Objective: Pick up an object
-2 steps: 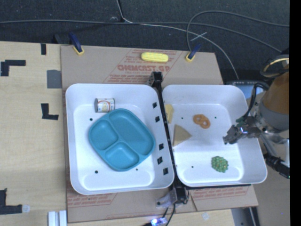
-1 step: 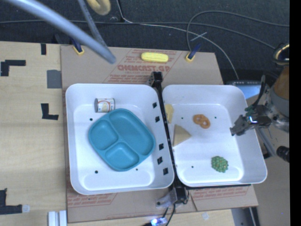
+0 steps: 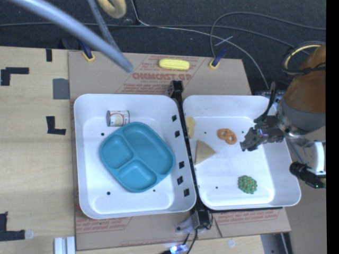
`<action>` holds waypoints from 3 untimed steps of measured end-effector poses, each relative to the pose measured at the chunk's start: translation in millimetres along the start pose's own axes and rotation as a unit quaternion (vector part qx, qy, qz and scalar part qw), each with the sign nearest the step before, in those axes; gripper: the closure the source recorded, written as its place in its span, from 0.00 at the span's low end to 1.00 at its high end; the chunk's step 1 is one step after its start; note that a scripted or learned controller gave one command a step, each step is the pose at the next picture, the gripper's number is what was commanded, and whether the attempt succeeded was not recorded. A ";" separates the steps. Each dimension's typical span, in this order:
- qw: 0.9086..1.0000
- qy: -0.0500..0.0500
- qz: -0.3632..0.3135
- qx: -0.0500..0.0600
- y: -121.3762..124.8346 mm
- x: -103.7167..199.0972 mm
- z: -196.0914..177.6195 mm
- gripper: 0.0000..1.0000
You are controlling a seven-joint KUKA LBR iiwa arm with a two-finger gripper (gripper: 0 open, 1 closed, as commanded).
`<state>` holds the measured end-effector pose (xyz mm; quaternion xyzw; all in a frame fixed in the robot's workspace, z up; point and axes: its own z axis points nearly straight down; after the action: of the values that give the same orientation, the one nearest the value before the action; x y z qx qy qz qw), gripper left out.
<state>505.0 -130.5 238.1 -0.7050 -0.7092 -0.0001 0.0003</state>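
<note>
In the right bin [image 3: 275,192] lie a brown pretzel [image 3: 227,136], a pale wedge of cheese [image 3: 204,152] and a green broccoli-like lump [image 3: 247,184]. A thin yellow piece [image 3: 189,127] rests against the bin's left wall. My gripper [image 3: 250,143] hangs over the right part of this bin, to the right of the pretzel and above the green lump. Nothing shows between its fingers.
The left bin [image 3: 87,194] holds a blue divided plate [image 3: 136,156] and a small can [image 3: 117,118] lying on its side. A yellow corn cob [image 3: 174,64] lies on the cardboard behind the bins. Cables run across the dark floor at the back.
</note>
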 end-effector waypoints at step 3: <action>1.000 0.000 0.000 0.001 63.6 151.0 23.4 1.00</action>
<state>567.7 20.9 214.8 -0.7049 -0.7093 0.0006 0.0010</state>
